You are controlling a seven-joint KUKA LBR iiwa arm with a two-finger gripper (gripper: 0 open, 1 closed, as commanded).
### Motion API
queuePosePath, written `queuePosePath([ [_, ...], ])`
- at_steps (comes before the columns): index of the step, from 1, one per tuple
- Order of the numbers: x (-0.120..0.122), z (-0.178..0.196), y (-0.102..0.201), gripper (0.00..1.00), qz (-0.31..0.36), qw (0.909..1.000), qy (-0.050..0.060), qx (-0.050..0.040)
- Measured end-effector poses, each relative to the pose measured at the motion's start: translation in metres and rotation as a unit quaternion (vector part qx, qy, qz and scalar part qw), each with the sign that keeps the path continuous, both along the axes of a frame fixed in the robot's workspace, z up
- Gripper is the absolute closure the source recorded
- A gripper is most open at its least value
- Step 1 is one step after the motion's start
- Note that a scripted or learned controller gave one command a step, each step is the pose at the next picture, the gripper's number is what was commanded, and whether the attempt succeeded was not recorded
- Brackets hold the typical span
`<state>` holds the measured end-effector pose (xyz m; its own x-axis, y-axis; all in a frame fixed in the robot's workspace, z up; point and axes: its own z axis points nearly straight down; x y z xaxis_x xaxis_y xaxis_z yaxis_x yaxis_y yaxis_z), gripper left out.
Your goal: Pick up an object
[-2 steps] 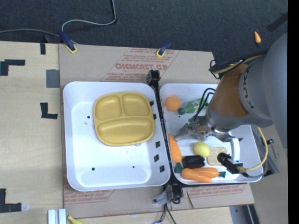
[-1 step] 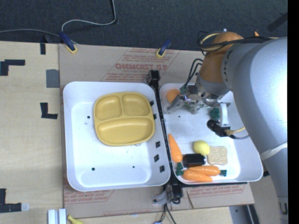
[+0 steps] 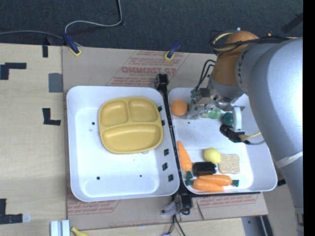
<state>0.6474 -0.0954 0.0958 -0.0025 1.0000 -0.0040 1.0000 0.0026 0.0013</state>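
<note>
Hanging low over the upper part of the right bin (image 3: 256,178), gripper (image 3: 201,108) beside the orange ball (image 3: 179,107). Sitting just to the left, ball touching or almost touching. Grip state too hidden to tell.

Even, bright overhead light falls across the desk (image 3: 29,132), casting only faint shadows inside the two white bins (image 3: 78,146). The arm's grey casing (image 3: 275,92) shows soft glare. The picture is slightly soft and low in resolution.
</note>
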Motion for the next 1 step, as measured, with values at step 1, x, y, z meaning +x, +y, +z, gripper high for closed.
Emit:
queuePosePath([
  [1, -0.0003, -0.0006, -0.0004, 0.00, 0.000, 1.0000, 0.000, -0.0004],
])
